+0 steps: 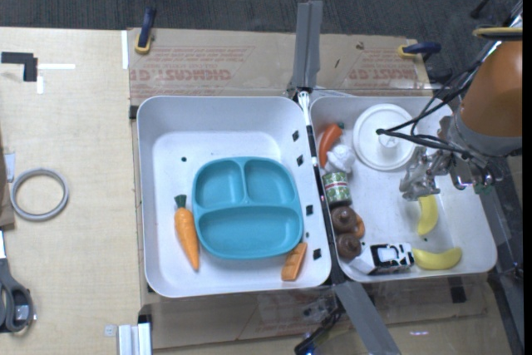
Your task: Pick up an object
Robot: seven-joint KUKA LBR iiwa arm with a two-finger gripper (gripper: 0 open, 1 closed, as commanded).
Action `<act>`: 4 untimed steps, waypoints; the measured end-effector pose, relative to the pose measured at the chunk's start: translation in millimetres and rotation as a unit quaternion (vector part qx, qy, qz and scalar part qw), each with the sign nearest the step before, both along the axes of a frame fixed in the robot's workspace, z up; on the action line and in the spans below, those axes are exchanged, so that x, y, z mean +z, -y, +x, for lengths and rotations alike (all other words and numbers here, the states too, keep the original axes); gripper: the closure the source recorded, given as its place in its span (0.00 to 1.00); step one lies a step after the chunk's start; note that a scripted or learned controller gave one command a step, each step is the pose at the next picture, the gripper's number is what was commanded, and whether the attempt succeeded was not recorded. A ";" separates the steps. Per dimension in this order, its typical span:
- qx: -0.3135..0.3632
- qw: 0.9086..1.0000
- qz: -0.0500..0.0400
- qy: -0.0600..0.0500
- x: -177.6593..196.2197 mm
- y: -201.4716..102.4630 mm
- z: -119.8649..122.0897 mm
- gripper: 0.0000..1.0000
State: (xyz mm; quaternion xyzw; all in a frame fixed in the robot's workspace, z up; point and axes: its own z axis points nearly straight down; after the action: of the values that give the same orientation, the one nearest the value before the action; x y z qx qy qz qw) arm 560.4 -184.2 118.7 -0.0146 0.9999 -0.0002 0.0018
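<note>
While the gripper [418, 179] hangs low, a banana [427, 214] lies just at its five o'clock. Long axis runs twelve-to-six.

The single camera sits above the bench [66, 137], looking down at a slant. It takes in both white bins [154, 204] from fairly far, with dark floor beyond.

Cardboard sheet [249, 62] behind the bins: red printed lettering, upside down from this angle, too blurred to make out with confidence. Small can [337, 187] in the right bin: green label, print too small to read. Black-and-white item [391, 256] nearby: markings illegible.
</note>
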 end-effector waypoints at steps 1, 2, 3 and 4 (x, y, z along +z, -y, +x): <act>0.033 0.999 0.000 0.001 96.6 -13.4 31.7 1.00; 0.150 0.989 0.000 0.000 -7.3 12.5 15.0 1.00; 0.150 0.989 0.000 0.000 -7.3 12.4 15.0 0.00; 0.128 0.992 0.000 0.000 -26.6 37.2 -31.7 0.00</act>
State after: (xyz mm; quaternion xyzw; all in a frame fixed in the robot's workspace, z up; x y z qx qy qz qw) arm 528.8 -221.4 92.1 -0.1429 0.9897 0.0002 0.0014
